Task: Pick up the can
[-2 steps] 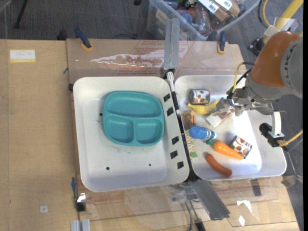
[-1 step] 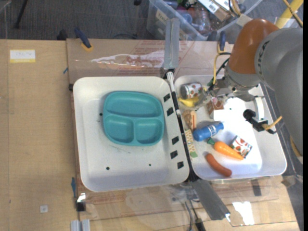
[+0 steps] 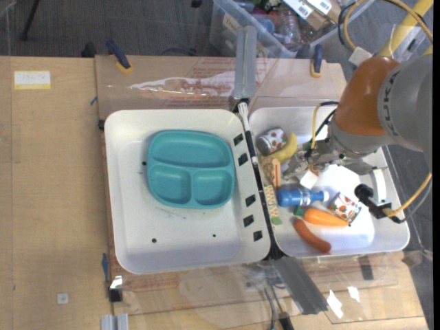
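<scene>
Here, your can (image 3: 271, 141) is lying at the right bin's (image 3: 395, 236) far-left corner, touching a banana (image 3: 287, 148). The gripper (image 3: 307, 158) is hovering beside them, grip unreadable. The left bin (image 3: 130, 243) is holding a teal tray (image 3: 190, 168).

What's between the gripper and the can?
The banana lies between them: the can sits at the right bin's far-left corner, the banana against its right side, and the gripper is just right of the banana.

Robotics lab — KUKA arm (image 3: 385, 102), white bins (image 3: 130, 184) clamped to bench (image 3: 48, 184), clutter crate (image 3: 289, 12)
</scene>
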You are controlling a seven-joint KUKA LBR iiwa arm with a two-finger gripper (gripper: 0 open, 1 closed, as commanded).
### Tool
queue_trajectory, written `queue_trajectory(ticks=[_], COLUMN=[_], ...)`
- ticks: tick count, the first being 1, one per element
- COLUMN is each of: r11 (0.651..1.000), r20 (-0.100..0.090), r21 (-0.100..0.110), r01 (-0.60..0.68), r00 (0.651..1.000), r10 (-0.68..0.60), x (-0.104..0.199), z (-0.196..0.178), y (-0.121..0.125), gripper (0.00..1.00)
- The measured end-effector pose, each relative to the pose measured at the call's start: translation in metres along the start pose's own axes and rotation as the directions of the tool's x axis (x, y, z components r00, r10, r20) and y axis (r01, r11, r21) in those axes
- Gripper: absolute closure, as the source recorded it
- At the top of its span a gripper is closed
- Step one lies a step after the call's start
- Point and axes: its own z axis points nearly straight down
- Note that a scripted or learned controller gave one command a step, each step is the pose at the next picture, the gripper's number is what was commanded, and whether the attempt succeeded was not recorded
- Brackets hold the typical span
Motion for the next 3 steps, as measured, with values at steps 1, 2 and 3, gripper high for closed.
queue_trajectory(ticks=[1,2,3], r11=[0.999,0.975,0.999], r20=[0.002,0.000,0.000], r21=[-0.003,0.001,0.006], r01=[0.038,0.221,0.038], r00=[0.999,0.975,0.999], r10=[-0.038,-0.221,-0.038], x=[-0.025,-0.088,-0.124], z=[-0.001,-0.001,-0.225], y=[-0.092,0.027,0.030], gripper=[0.00,0.00,0.00])
